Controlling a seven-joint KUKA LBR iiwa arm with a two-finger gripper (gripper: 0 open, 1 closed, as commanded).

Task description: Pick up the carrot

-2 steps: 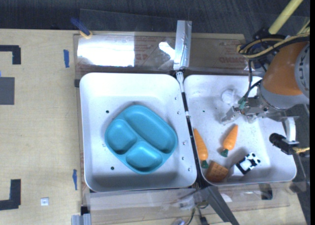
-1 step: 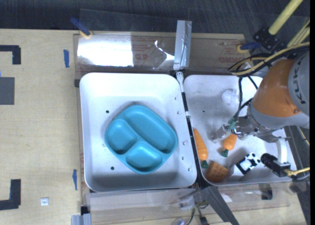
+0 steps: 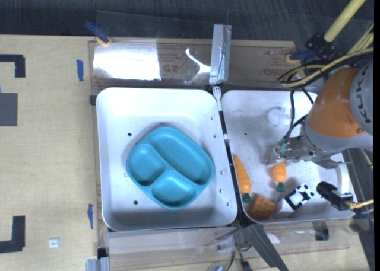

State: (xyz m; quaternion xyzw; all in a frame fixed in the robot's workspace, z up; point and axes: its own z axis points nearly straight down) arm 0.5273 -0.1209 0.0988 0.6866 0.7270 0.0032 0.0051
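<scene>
- The carrot [image 3: 241, 174] lies in the right bin [image 3: 252, 110], along its left wall, leaf end toward the near side.
- A small orange piece [image 3: 278, 173] sits just right of it.
- The hand [image 3: 289, 149] hovers above that piece; its state cannot be told.
- A blue tray [image 3: 170, 166] rests in the left bin [image 3: 113, 145].

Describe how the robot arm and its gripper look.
The grey metal arm has a broad, rounded orange band above the wrist. Black and yellow cables loop beside it. The small metallic gripper has green details at its base.
</scene>
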